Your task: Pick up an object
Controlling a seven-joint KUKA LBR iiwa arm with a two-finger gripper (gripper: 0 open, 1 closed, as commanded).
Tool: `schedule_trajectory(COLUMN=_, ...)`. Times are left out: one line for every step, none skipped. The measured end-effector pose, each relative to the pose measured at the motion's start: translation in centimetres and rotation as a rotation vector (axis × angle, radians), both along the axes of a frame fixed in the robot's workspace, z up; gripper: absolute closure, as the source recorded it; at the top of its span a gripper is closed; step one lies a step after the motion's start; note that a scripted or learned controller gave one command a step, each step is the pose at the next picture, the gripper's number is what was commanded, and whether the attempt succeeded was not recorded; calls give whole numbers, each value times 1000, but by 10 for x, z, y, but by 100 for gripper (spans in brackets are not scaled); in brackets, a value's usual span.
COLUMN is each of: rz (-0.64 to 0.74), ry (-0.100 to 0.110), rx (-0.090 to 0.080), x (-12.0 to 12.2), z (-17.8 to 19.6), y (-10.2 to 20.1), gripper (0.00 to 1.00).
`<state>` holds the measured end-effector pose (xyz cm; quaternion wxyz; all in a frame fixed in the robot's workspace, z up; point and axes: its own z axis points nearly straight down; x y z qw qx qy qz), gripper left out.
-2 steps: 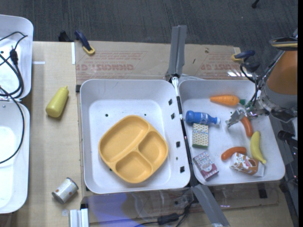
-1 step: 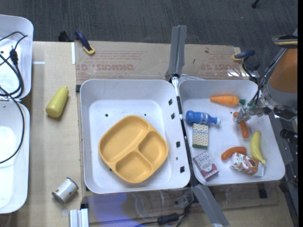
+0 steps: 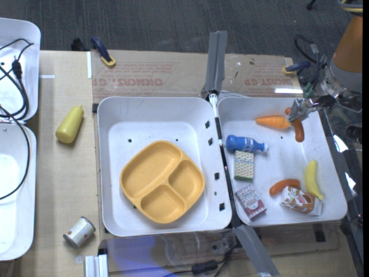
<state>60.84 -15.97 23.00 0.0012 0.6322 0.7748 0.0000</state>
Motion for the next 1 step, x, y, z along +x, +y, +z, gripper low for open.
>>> schedule_trajectory(rz=-49, ry=2, rx=0, x=-13, z=53, y=22, gripper=100)
